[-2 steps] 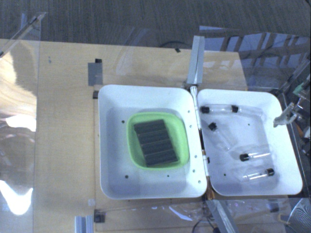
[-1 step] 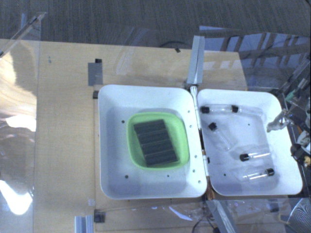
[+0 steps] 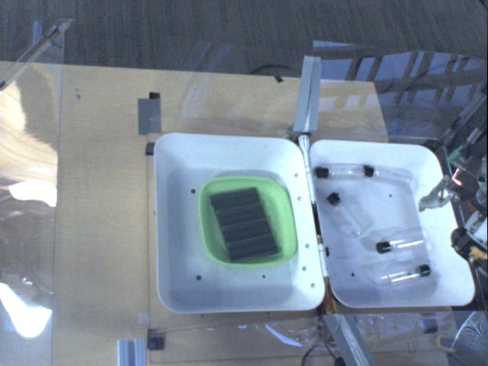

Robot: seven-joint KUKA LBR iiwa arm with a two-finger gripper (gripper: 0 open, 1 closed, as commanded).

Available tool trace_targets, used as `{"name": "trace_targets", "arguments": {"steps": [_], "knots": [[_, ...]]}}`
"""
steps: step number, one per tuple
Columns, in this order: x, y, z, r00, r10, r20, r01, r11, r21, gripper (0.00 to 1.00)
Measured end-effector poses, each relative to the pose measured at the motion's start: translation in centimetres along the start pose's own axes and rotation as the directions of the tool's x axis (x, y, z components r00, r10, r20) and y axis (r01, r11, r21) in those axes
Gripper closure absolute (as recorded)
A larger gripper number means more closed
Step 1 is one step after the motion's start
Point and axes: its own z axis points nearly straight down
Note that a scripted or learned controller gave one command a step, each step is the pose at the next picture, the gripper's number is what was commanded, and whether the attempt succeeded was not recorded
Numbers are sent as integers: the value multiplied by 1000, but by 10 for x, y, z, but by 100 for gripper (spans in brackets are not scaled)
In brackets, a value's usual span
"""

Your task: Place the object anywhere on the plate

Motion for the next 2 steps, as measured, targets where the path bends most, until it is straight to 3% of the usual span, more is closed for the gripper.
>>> {"name": "trace_targets", "arguments": {"steps": [2], "knots": [[12,-9,-2,996,84,-1,-84,996,-2,0]]}}
